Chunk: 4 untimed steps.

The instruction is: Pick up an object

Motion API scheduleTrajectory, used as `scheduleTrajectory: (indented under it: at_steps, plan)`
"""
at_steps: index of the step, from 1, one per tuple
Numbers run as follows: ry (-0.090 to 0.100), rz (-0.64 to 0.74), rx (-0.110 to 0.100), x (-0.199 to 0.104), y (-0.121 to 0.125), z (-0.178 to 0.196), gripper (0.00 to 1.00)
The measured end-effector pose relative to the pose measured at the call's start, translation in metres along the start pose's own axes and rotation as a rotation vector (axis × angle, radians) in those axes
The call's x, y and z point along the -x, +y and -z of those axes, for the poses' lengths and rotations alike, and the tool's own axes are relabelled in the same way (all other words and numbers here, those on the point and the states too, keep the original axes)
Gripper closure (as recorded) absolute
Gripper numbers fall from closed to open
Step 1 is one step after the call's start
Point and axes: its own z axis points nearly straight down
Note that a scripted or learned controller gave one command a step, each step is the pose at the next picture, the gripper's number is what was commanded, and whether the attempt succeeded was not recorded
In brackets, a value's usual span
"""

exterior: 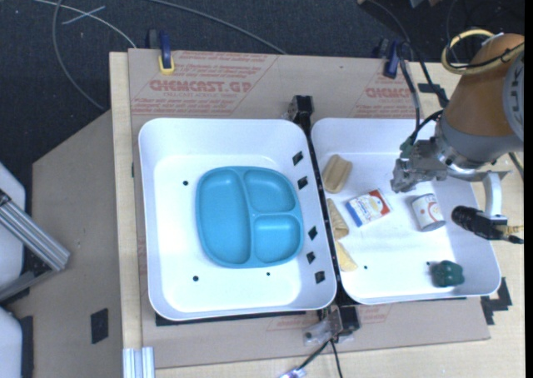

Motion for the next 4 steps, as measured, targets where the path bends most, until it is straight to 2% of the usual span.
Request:
scheduleTrajectory:
  at_steps: [2,4]
  plan:
    - [-0.001,0.002,0.002,0.007,0.014,0.094,1.0]
    - [0.003,0.007,-0.005,-0.1,-0.001,0.105,1.0]
